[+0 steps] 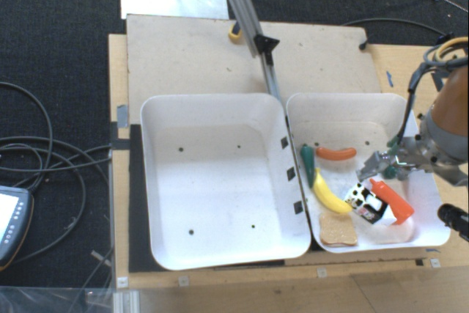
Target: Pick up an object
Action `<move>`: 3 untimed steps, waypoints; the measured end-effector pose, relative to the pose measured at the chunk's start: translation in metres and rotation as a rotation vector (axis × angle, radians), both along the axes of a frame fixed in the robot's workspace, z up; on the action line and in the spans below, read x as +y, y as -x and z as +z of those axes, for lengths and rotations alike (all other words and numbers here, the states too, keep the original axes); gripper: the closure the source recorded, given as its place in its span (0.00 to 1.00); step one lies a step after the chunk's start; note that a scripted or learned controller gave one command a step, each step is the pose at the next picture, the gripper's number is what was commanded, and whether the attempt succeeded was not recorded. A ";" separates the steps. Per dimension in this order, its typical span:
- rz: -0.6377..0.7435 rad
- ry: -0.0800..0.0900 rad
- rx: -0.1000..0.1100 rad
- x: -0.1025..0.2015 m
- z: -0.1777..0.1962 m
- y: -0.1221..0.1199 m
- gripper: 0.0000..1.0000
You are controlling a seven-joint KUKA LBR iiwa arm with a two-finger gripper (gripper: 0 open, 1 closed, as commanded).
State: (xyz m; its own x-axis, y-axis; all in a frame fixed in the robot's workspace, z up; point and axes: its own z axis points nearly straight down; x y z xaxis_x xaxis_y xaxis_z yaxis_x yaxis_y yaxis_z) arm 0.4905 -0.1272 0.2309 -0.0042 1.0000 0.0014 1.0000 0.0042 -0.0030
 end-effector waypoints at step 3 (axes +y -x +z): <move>-0.006 0.008 -0.013 -0.009 -0.116 -0.005 0.00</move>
